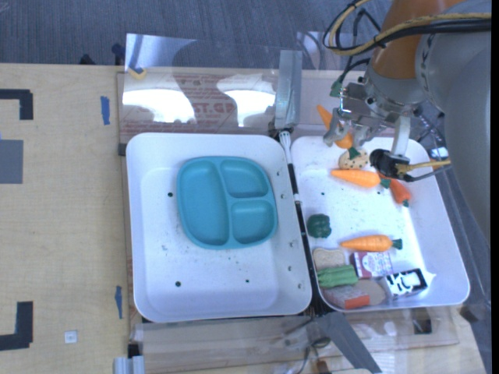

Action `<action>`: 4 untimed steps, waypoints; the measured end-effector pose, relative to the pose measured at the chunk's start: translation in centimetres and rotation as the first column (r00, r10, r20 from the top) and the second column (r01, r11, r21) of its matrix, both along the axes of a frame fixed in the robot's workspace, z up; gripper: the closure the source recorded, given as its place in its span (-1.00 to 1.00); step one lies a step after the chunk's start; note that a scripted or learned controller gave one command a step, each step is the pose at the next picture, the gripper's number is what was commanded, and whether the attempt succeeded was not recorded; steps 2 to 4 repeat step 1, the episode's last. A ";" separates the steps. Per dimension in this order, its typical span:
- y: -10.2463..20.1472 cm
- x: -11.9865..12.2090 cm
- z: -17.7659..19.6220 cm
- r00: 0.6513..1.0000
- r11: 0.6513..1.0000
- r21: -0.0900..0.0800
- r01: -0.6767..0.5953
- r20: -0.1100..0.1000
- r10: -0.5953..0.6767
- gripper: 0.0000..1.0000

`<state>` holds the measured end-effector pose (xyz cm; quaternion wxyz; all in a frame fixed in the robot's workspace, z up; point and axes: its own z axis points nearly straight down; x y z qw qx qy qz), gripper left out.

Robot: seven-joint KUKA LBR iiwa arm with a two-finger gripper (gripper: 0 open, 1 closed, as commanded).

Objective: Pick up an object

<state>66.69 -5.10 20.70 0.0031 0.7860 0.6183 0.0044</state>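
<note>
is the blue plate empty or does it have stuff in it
Empty. The blue plate lies flat in the left bin, and all three of its compartments show bare blue. The toy food is in the right bin.

— Any writing you can make out?

— Hardly any. The cardboard sheet (199,104) behind the left bin (148,209) carries faint reddish printing, but glare washes over it and I cannot read a word.

— What about the packets in the right bin (444,240)?

— The black packet (407,281) has bold white marks that look like letters, too small and tilted to read. The dark red packet (373,263) beside it has a pale label, also illegible.

— Numbers, signs?

— None readable.
</note>
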 end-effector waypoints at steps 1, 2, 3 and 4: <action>-2.0 -3.7 11.6 0.999 0.999 -0.001 0.054 0.004 -0.054 1.00; -2.0 -3.7 11.6 0.999 0.999 -0.001 0.054 0.004 -0.054 1.00; -2.0 -3.7 11.6 0.999 0.999 -0.001 0.054 0.004 -0.054 1.00; -2.0 -3.7 11.6 0.999 0.999 -0.001 0.054 0.004 -0.054 1.00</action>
